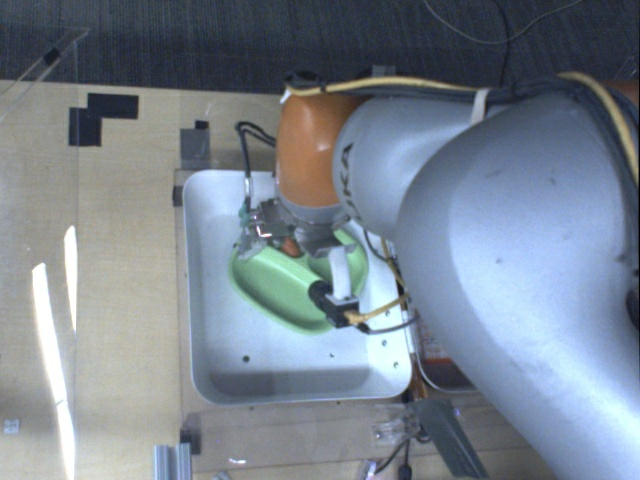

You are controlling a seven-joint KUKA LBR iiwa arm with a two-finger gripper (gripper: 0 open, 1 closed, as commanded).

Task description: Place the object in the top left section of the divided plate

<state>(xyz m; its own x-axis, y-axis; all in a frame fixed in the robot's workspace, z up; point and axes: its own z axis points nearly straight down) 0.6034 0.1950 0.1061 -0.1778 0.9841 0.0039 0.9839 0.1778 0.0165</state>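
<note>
While the arm's wrist blocks most of my view, I can make out a small orange-red object (291,249) peeking from just under the gripper (300,243), at the upper edge of the pale green divided plastic plate (275,286). It shows as a mere sliver of warm colour, too hidden for me to tell its shape, or whether it sits in a plate section or between the fingers. Whether those fingers are spread or closed I cannot tell, since the orange band (310,153) and grey wrist cover them from above. The plate lies in the left shallow white bin (215,328), towards its upper right part, its glossy rim curving out to the left and below the wrist. Black cables (375,318) loop over the plate's right side. The big grey arm (510,258) covers the right bin.
</note>
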